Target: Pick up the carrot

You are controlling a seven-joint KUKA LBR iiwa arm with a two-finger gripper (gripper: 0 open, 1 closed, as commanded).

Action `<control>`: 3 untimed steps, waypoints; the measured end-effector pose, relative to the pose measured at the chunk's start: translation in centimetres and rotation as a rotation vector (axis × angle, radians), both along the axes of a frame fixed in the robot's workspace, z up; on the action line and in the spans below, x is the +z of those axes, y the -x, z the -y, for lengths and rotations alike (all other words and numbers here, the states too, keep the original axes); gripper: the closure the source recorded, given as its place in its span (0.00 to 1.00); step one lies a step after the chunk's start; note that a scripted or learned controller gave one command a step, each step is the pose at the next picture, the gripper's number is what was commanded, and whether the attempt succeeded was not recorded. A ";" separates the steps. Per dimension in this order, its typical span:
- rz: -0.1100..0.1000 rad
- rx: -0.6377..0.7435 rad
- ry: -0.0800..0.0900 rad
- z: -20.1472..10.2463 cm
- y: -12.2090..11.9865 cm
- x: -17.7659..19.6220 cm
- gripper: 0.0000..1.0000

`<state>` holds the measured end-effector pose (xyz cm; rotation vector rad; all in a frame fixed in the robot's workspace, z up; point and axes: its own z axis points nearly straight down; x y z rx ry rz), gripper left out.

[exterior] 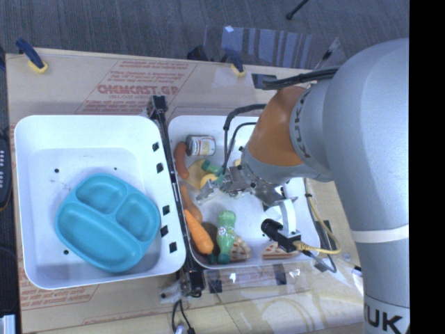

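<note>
The worktop (104,82) carries two shallow white bins side by side. The left bin (42,138) contains a blue divided plate (108,221) with three compartments, lying toward the near side of the bin.

The right bin (201,122) contains several small items. The carrot (199,234) lies along the left wall of this bin, near the front corner, pointing diagonally toward the front. Just beside it on the right stands a green bottle (225,231). A sausage (181,160) lies along the same wall farther back, with a small jar (201,145) next to it and a yellow item (207,180) just in front of the jar. A slice of pizza (279,252) sits at the front right of the bin.

The grey arm with its orange band (278,134) reaches in from the right. The gripper (224,185) is over the middle of the right bin, near the yellow item and apart from the carrot. Its opening width cannot be determined; nothing is visibly held.
</note>
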<state>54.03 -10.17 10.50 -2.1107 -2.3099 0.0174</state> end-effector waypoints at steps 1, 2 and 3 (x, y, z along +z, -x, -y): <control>0.008 -0.162 0.002 -0.8 -3.0 -1.4 0.00; 0.011 0.071 0.000 -0.4 -6.5 -1.1 0.00; 0.005 0.098 -0.002 0.2 1.8 -1.5 0.00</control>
